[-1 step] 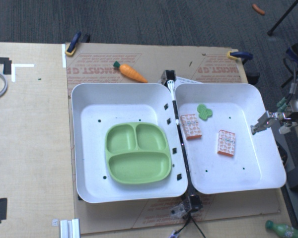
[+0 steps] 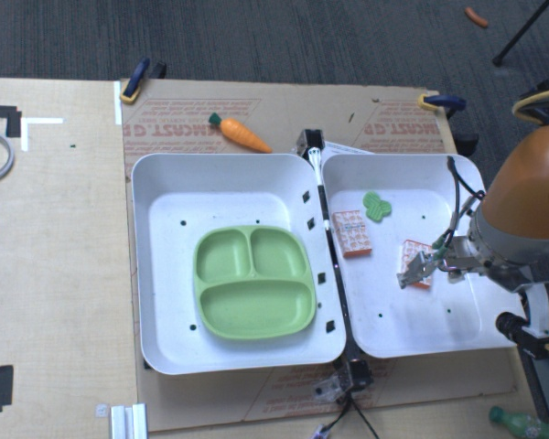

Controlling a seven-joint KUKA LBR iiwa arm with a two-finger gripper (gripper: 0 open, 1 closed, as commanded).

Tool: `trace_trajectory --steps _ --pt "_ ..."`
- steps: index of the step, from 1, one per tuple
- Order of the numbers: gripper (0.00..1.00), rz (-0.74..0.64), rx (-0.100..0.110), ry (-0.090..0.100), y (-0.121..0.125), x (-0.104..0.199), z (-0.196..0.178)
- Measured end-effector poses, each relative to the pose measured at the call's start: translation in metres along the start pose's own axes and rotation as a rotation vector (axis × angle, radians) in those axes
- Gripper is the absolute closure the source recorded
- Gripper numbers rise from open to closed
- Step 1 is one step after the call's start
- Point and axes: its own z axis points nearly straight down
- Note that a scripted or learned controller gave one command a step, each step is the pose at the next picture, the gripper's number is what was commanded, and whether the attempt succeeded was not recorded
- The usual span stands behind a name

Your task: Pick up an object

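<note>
I have the claw (image 2: 414,274) low in the right bin (image 2: 393,332), reaching in from the right, and it sits right over a small orange-and-white packet (image 2: 414,256) lying toward the right side of that bin. The metal tips overlap the packet's lower edge, but from this slanted overhead view I cannot tell whether the claw is clenched, released or actually has the packet, so I won't count it as held.

The packet looks flat, thin and light, likely a small card box or sachet. I judge it will weigh almost nothing but may slide on the smooth white plastic floor if nudged from one side. I'd take it across its short width, near the middle, pressing down enough to get under the edges.

A second packet (image 2: 351,232), reddish and white, lies flat nearer the divider, well apart from the claw. A green toy piece (image 2: 377,206) lies above it, lumpier and probably easier to pinch.

The left bin (image 2: 156,273) carries a green divided plate (image 2: 253,282). A toy carrot (image 2: 242,133) rests on the table (image 2: 55,273) beyond the bins.
</note>
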Motion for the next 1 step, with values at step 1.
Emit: trace_trajectory --steps 1 --pt "0.00 -0.021 -0.006 -0.003 0.0272 0.0012 0.0519"
